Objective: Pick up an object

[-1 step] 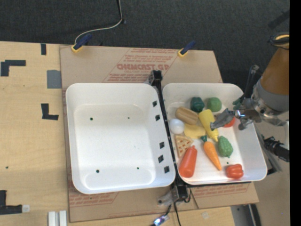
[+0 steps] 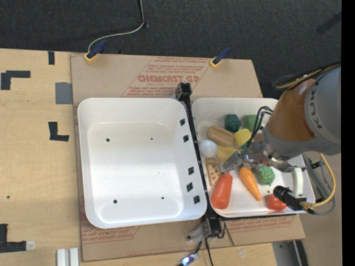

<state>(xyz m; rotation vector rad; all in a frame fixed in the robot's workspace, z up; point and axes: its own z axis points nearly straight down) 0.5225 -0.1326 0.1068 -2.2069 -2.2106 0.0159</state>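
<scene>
My arm reached in from the right over the right bin (image 2: 288,210), its orange band above the wrist, and my tool (image 2: 239,160) hung low among the toy foods crowded there. I could not tell how the tool stood, since the wrist and the clutter hid it. Just near of it lay a small orange carrot (image 2: 250,183) and, to the left of that, a larger red-orange carrot (image 2: 222,190) pointing toward the near wall. A green leafy piece (image 2: 267,174) sat to the right of the small carrot, and a red piece (image 2: 275,203) lay in the near right corner. Farther back were a tan bread roll (image 2: 221,136), a dark green piece (image 2: 232,122), a yellow piece (image 2: 242,137) and a white ball (image 2: 208,147) by the left wall. The left bin (image 2: 89,148) stood beside it on the bench (image 2: 33,148).
</scene>
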